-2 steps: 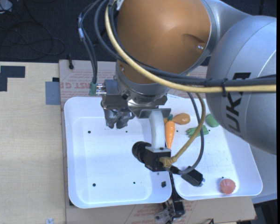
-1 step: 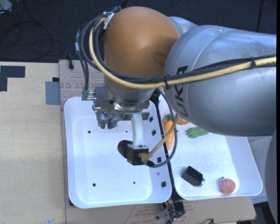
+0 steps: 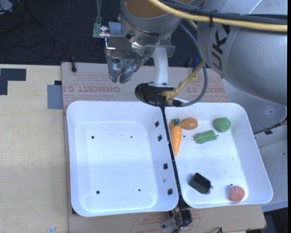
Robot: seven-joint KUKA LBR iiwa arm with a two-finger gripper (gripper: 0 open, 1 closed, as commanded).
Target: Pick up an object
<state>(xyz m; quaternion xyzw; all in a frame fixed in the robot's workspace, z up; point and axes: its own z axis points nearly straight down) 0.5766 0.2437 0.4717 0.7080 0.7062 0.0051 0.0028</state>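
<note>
Starting at nine o'clock, the left bin point(image 3: 77, 130) lies bare on the table point(image 3: 24, 144). Above its far rim, near twelve o'clock, hangs the tool point(image 3: 122, 72); whether it is released or clenched I cannot tell, and nothing shows between its tips. Every candidate sits in the right bin point(image 3: 252, 144), toward four to five o'clock from the tool: a carrot point(image 3: 175, 137) beside the divider, its long axis running twelve to six, then an orange piece point(image 3: 188, 124), a green pod point(image 3: 205, 137), a green lump point(image 3: 222, 124), a black block point(image 3: 200, 183) and a pink ball point(image 3: 236, 193). The carrot looks nearest.
</note>
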